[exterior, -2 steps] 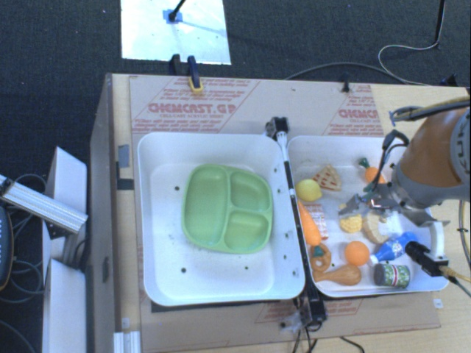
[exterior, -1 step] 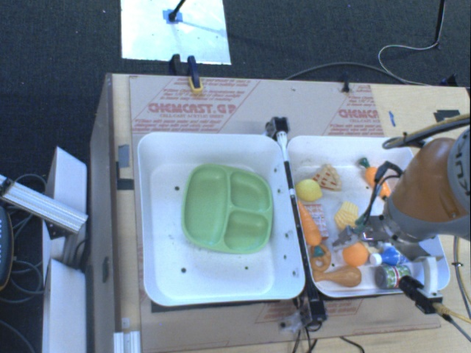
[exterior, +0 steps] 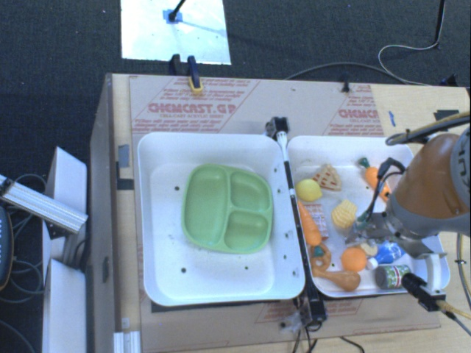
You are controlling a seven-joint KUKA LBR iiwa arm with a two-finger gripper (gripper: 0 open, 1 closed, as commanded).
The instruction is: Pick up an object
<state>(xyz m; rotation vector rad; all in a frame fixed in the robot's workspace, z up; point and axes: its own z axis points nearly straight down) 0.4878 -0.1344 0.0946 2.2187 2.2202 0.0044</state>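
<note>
The arm point(exterior: 434, 186) reached in from the right edge of the frame, its gripper point(exterior: 366, 230) low over the right bin point(exterior: 346, 147) (whether the claw stood apart or together, I cannot tell). Just beside it lay a yellow corn piece point(exterior: 344, 214), an orange ball point(exterior: 354, 259) and a blue-capped bottle point(exterior: 388, 254), with a lemon point(exterior: 309, 190) and waffle wedge point(exterior: 327, 176) nearer frame centre. The left bin point(exterior: 158, 219) held a green divided plate point(exterior: 227, 208).
</note>
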